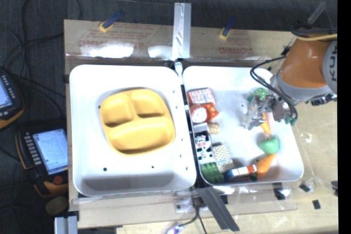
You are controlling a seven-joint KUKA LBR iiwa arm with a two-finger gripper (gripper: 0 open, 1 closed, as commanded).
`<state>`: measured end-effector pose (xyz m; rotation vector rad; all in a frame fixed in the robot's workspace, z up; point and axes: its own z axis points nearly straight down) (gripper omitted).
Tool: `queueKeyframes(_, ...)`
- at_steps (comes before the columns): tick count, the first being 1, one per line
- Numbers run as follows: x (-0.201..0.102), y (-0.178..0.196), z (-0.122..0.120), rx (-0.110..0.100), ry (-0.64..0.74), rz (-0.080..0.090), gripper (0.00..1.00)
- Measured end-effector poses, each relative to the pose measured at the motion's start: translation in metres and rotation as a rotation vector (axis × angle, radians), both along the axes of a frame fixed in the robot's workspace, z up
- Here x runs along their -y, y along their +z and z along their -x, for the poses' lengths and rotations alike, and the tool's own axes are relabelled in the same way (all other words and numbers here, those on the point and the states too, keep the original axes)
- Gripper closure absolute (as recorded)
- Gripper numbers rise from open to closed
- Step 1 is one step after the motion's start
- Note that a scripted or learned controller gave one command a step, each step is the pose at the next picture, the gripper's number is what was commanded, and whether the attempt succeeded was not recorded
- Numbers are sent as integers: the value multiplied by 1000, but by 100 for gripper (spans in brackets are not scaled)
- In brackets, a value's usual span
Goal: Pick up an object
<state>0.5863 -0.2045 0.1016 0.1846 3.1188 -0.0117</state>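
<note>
Nothing is lifted yet: the pincer (pixel 256 113) is hovering low in the right bin (pixel 236 75) beside an orange carrot (pixel 266 127); its spread cannot be told.

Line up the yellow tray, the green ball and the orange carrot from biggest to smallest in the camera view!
1. Yellow tray, by far the biggest.
2 and 3. The green ball and the orange carrot look about alike, so no ranking between them.
</note>
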Motion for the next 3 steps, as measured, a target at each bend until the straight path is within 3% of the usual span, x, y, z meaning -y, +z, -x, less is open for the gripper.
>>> queueKeyframes(1, -36, 123, -29, -12, -143, -10, 100)
queueKeyframes(2, -79, -10, 19, -4, -22, -4, 100)
queueKeyframes(3, -105, 131, -11, -13, -55, -10, 100)
